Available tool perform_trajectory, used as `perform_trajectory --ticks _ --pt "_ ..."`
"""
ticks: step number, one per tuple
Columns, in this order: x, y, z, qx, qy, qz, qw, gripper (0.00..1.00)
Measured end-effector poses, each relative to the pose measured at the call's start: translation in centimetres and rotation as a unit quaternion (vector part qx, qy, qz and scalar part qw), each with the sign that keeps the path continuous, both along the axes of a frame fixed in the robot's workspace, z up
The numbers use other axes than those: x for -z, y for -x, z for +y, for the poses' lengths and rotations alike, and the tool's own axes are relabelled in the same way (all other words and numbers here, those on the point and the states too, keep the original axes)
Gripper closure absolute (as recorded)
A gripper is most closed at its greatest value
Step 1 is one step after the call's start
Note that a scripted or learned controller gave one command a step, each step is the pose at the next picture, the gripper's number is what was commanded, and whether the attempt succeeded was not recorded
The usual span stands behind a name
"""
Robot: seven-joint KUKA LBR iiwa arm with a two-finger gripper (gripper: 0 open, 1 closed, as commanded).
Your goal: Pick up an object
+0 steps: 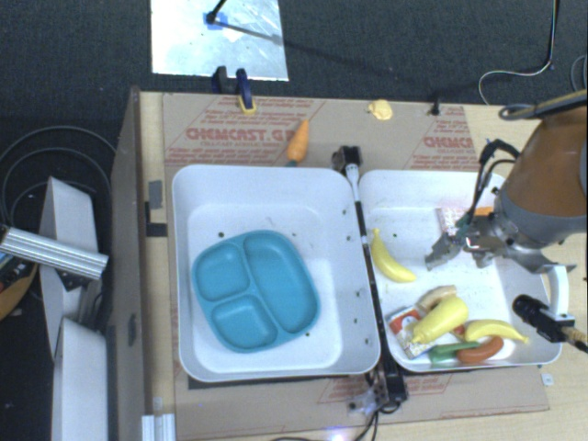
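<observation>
Yellow banana point(391, 260) lies just beside the open, empty jaws point(443, 251); toy food point(450, 329) nearby.

Bright, even overhead light; strong glare on the foil sheet point(219, 24) at top. Soft shadows inside the white bins point(266, 191). Slightly soft focus, dark floor around.
</observation>
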State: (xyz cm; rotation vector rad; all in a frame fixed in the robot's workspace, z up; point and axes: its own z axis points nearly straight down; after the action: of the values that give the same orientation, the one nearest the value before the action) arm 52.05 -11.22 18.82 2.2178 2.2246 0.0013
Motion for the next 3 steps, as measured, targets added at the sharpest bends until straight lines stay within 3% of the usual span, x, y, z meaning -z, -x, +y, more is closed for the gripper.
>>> perform_trajectory --ticks 1,2,3 --pt "10.8 0.8 -1.6 0.002 -0.0001 0.001 1.0 0.0" --pt "5.1 -3.3 -7.6 0.002 0.0033 -0.004 1.0 0.0" --pt "6.5 -14.5 -8.0 -0.003 -0.0016 -0.005 1.0 0.0"
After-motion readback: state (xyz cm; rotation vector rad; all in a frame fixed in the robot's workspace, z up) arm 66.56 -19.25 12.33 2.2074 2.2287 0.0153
